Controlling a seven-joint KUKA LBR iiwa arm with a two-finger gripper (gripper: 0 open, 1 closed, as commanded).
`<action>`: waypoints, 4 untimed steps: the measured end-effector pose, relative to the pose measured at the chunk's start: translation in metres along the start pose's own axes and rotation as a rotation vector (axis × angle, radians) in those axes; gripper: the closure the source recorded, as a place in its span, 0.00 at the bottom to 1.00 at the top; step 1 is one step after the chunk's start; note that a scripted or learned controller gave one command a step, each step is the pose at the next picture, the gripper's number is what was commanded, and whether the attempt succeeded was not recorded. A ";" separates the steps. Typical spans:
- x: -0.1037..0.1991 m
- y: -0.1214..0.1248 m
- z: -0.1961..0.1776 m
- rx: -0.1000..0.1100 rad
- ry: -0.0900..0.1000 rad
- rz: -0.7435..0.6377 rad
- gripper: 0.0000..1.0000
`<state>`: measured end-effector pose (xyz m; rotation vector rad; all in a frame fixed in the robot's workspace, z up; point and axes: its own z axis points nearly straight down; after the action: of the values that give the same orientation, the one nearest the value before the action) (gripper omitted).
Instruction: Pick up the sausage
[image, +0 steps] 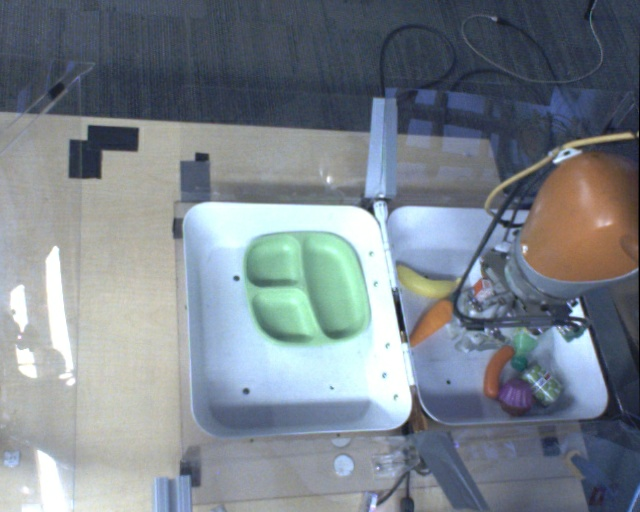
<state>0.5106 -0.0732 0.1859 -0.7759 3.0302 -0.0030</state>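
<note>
The sausage, a short orange-red piece, lies in the right bin near its front, just below the arm's wrist. My gripper hangs low over the middle of that bin, under the orange band. It sits just above and behind the sausage in the view. The wrist body hides how the gripper meets the items beneath it, and I see nothing clearly held.
A banana and a carrot lie left of the gripper. A purple item, a green piece and a small green can crowd the sausage. The left bin holds a green divided plate.
</note>
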 end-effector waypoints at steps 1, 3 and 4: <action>0.045 -0.075 -0.032 0.006 -0.004 -0.255 1.00; -0.023 -0.078 -0.012 -0.002 0.000 -0.681 1.00; 0.042 -0.111 -0.083 0.011 -0.004 -0.773 1.00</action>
<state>0.5257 -0.1909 0.2687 -1.8574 2.5103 -0.0250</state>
